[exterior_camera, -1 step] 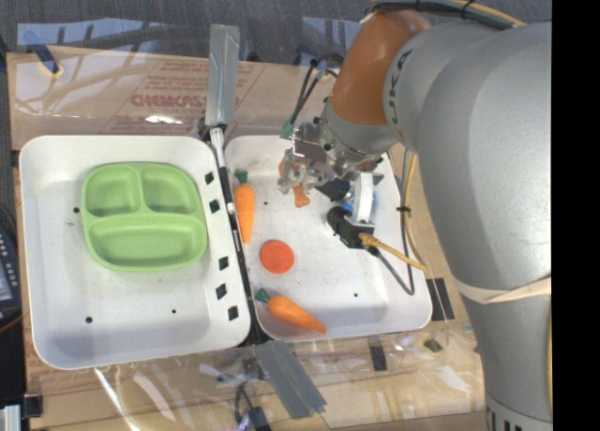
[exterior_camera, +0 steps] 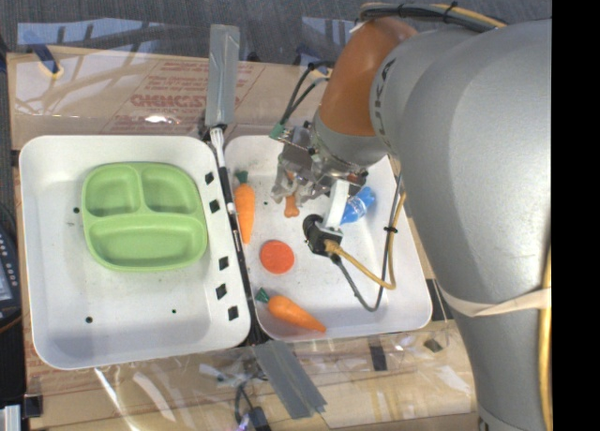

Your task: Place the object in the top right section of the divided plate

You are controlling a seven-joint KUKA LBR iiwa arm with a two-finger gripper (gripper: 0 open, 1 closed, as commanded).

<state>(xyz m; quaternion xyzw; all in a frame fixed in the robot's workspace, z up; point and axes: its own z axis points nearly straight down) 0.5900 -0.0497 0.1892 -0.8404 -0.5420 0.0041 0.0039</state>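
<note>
Against the right bin's [exterior_camera: 412, 312] near edge lies a carrot [exterior_camera: 292, 312]; farther in sit an orange disc [exterior_camera: 277, 256] and a second carrot [exterior_camera: 245, 211] along its left wall. Beyond them the gripper [exterior_camera: 292, 190] hangs low, a small orange piece [exterior_camera: 292, 204] at its tips; whether it's clamped, I cannot tell. A blue item [exterior_camera: 360, 202] is half hidden by the wrist. Centred in the left bin [exterior_camera: 47, 260] is the green divided plate [exterior_camera: 144, 215].
</note>
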